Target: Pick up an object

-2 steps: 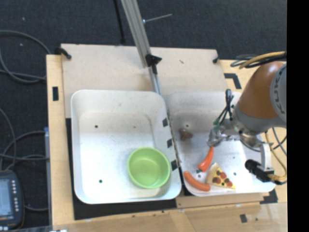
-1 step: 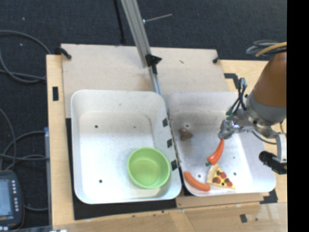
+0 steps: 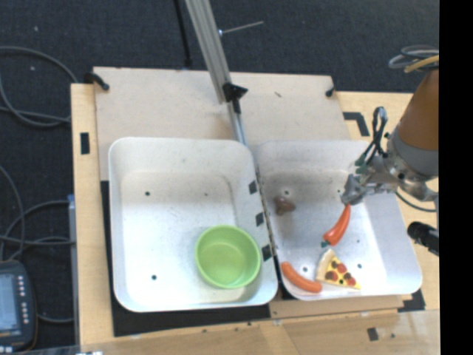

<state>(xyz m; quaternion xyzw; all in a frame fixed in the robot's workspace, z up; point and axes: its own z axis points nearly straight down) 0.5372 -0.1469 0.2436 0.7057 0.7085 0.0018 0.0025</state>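
White plastic formed the two shallow bins that sat side by side on the tan table (image 3: 177, 109), seen from the one camera above. The left bin (image 3: 148, 176) carried a green bowl (image 3: 228, 255) near its front right corner, upright and open to the camera. The right bin (image 3: 310, 161) held the rest: a small brown lump (image 3: 284, 205) lay near its left wall, an orange-red sausage (image 3: 337, 225) lay slanted in the middle, a second sausage (image 3: 301, 278) lay along the front rim, and a pizza slice (image 3: 337, 271) with dark red spots rested just beside that second sausage, toward the front right.

The arm (image 3: 421, 124) reached in from the right, its orange band above a grey wrist. The gripper (image 3: 353, 193) hung over the right bin's right half, its tip pointing down and to the left. The upper end of the slanted sausage sat directly below the tip, touching it or very nearly so; whether the sausage was between the fingers could not be told, and nor could how wide the gripper stood. The pizza slice and the front sausage lay nearer the camera than the gripper, apart from it, and the brown lump lay to its left. A slanted metal rail (image 3: 211, 43) crossed the table's rear toward the gap between the bins.
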